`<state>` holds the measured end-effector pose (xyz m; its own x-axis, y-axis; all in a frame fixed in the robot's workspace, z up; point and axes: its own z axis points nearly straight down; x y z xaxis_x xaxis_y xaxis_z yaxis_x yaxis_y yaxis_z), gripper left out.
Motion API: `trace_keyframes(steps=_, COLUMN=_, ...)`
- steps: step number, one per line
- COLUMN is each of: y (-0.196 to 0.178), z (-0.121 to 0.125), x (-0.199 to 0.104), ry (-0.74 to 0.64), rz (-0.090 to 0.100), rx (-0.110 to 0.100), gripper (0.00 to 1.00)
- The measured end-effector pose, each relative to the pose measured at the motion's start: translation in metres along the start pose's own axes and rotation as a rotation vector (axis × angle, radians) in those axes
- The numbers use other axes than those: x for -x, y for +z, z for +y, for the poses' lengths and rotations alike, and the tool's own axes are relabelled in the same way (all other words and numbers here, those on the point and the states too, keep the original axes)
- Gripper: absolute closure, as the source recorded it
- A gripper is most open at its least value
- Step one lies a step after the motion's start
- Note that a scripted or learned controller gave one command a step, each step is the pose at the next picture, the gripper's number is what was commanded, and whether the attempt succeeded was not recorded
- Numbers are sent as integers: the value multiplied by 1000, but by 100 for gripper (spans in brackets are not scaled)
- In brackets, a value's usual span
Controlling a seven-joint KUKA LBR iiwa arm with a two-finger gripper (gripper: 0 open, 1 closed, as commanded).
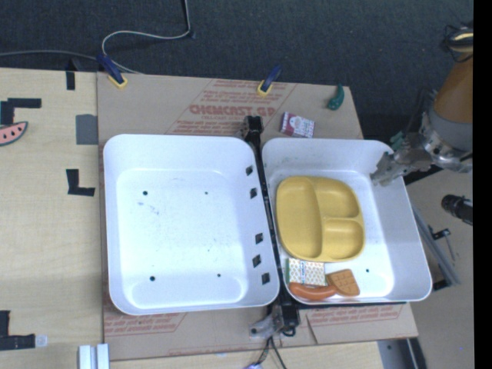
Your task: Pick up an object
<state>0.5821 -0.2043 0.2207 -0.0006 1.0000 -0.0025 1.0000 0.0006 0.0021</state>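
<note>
We see 2 shallow white bins side by side on a cardboard sheet point(231, 102). The left bin point(123, 206) shows bare white floor. The right bin point(407, 237) holds a yellow divided plate point(317, 216) with 3 compartments, lying flat near the bin's middle. Just near of the plate lie a small patterned packet point(306, 270), an orange-brown cracker-like piece point(345, 283) and a reddish sausage-shaped item point(310, 290), clustered against the bin's near wall, the sausage touching the cracker piece. Far of the bins, on the cardboard, sit a small red-and-white packet point(297, 124), 2 yellow-and-blue clamps and a green object point(336, 97). The gripper point(383, 171) hangs over the right bin's far right corner, apart from the plate. We cannot tell how far open it is, and nothing visible sits in it.
</note>
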Motion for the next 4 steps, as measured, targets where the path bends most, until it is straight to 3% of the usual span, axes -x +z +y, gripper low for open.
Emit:
trace_keyframes(steps=1, y=1, z=-1, x=0, ry=0, rz=1, rx=-3, gripper=0)
trace_keyframes(steps=2, y=66, z=86, x=-2, ry=-1, rz=2, rx=-5, gripper=0)
trace_keyframes(steps=3, y=134, z=61, x=-13, ry=-1, rz=0, rx=1, gripper=0)
trace_keyframes(steps=4, y=134, z=56, x=17, ry=-2, rz=3, rx=2, gripper=0)
